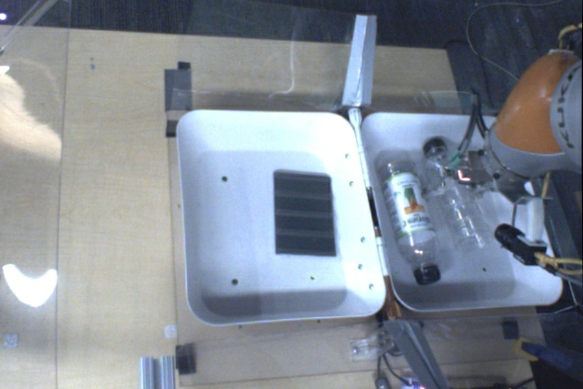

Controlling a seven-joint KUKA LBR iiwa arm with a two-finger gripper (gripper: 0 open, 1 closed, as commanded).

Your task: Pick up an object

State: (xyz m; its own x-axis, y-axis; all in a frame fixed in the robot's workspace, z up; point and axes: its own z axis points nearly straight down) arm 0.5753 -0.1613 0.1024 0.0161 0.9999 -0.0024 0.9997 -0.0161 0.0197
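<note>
In the right bin [537, 287] a clear plastic bottle [407, 212] with a white, green and orange label lies lengthwise, its black cap toward the front. Right beside it lies a second clear bottle [461, 216] without a label, with a dark cap [434, 146] at its far end. My gripper [462, 170] reaches in from the right and sits low over the upper part of this unlabelled bottle, close to its neck. A dark ribbed rectangular pad [303, 212] lies flat in the middle of the left bin [209, 159].
A raised divider [368, 196] runs between the two bins. A clear panel and a metal post [361, 59] stand behind them. The arm's orange band [533, 109] hangs over the right bin's far right corner.
</note>
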